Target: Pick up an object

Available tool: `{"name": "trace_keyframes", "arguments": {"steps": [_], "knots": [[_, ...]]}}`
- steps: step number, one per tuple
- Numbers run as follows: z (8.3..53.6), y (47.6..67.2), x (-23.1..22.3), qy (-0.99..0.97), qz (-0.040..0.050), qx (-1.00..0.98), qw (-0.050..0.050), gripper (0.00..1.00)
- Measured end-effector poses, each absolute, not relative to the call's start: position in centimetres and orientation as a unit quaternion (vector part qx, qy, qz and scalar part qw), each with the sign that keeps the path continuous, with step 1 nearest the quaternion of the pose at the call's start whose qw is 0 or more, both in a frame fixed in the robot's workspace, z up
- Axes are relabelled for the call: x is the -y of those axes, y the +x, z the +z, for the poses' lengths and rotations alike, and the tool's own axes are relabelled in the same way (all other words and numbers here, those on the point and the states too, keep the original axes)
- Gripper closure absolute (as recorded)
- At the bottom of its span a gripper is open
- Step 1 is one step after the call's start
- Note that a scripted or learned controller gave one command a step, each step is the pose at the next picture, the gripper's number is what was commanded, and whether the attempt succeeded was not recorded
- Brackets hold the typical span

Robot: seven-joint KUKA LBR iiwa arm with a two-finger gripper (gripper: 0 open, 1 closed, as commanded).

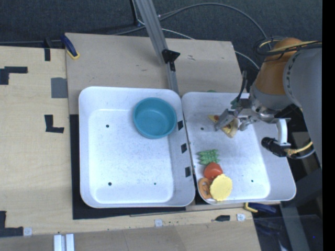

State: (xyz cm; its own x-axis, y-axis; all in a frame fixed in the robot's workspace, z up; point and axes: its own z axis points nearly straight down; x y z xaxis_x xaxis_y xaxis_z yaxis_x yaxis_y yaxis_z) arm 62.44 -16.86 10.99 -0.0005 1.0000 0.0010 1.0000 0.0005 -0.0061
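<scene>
We read this as the grasp itself: the grey two-finger gripper (231, 123) is low in the right-hand shallow white plastic bin (261, 184), near its far edge, and a small yellow-orange piece (228, 131) sits right at its tips. The fingers look spread w/ the piece partly between them, but the view is blurry there, so we can't say it's pinched; we'd call it not yet held. To do this well we'd keep the tips straddling the piece, go down until they're just off the bin floor, close slowly and squarely so it doesn't squirt sideways, then lift straight up and check it comes w/ us. The piece is small and low, so a shallow approach would probably skate over it.

Containers, near to far. In the right bin's near-left corner: a yellow rounded plastic toy (221, 186) resting against the rim, w/ an orange bit (203, 186) touching its left side. Just beyond it, a red round toy, tomato-like (212, 170), touching the yellow one. Beyond that, a green leafy-looking toy (208, 155), just beside the red. Then bare floor, then the gripper and target piece towards the far edge.

The left-hand white bin (104, 182) holds one thing: a blue round plastic bowl (155, 117), upright, in the far-right corner area, approx. against the wall shared w/ the right bin.
</scene>
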Motion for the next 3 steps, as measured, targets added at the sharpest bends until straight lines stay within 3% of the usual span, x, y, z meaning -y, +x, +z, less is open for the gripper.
{"name": "trace_keyframes", "arguments": {"steps": [1, 3], "knots": [[12.3, 62.6, 16.9, -0.707, 0.0001, 0.708, 0.0, 1.0], [23.7, 62.7, 17.0, -0.707, -0.0011, 0.707, -0.002, 1.0]]}}
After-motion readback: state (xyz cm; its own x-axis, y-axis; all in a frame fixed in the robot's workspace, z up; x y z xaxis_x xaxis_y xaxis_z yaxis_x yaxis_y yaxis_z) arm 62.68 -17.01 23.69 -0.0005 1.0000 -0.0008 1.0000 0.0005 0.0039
